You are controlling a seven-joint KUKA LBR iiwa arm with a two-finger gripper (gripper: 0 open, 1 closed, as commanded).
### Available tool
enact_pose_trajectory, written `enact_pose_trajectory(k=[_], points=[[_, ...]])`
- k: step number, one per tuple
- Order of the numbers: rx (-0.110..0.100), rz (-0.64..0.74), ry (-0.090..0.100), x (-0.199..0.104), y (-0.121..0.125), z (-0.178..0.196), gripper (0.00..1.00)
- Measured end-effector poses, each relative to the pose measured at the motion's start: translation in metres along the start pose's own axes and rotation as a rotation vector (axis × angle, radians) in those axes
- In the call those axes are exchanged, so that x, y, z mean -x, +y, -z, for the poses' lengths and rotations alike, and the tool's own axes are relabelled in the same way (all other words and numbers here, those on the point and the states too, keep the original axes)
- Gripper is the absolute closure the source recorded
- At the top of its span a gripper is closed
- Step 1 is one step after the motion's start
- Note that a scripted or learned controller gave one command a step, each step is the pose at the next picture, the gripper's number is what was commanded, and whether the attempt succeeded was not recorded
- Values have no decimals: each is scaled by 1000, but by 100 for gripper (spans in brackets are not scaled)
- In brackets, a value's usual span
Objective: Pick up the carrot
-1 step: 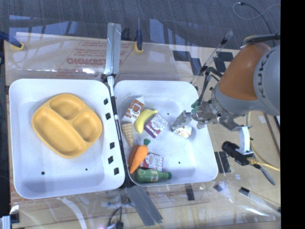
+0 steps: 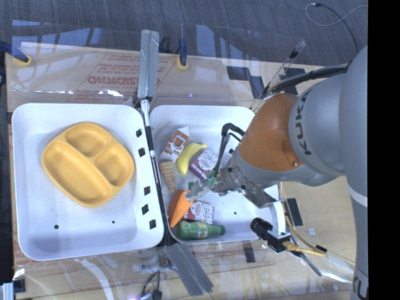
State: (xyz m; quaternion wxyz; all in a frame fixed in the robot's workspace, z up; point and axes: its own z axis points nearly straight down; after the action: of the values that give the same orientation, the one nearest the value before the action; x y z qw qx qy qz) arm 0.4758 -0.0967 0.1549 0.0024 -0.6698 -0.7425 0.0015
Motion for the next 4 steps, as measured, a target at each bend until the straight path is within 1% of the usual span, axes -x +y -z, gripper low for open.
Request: enact_pose_trajectory(k=[1, 2, 3, 4], points=[[3, -19, -1, -66, 8, 36, 0], [3, -64, -1, 1, 1, -64, 0], [4, -63, -1, 1, 1, -64, 0], [6, -504, 0, 3, 1, -63, 0]])
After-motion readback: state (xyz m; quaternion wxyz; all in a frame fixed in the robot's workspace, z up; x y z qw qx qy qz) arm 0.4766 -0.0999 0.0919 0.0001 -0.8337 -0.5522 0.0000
